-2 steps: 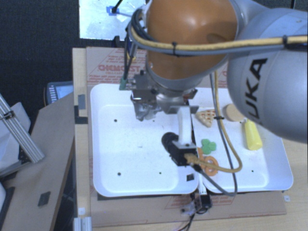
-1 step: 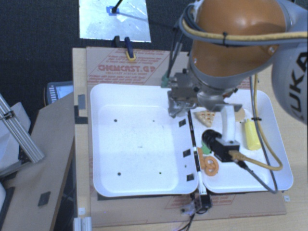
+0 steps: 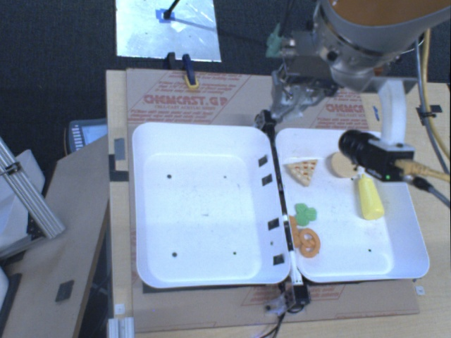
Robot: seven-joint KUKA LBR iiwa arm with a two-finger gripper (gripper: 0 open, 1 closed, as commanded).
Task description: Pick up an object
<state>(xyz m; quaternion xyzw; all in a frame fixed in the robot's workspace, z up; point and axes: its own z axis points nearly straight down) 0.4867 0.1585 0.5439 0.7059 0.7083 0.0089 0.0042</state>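
Closest to the lens, the arm [image 3: 380, 13] hangs high over the back edge of the right bin [image 3: 405, 259]. Its gripper [image 3: 290, 103] carries nothing I can make out, and whether it is spread or closed is too blurred to tell. Candidates lie in that bin: a waffle wedge [image 3: 303, 171], a green piece [image 3: 304, 214], a pretzel [image 3: 308, 242] and a yellow object [image 3: 369, 200]. The step looks like the approach; next it needs to come forward and descend over one item.

2 white bins [image 3: 197, 203] — yellow block [image 3: 369, 199], green piece [image 3: 305, 213], orange pretzel [image 3: 308, 242], grid-patterned tan wedge [image 3: 303, 170]
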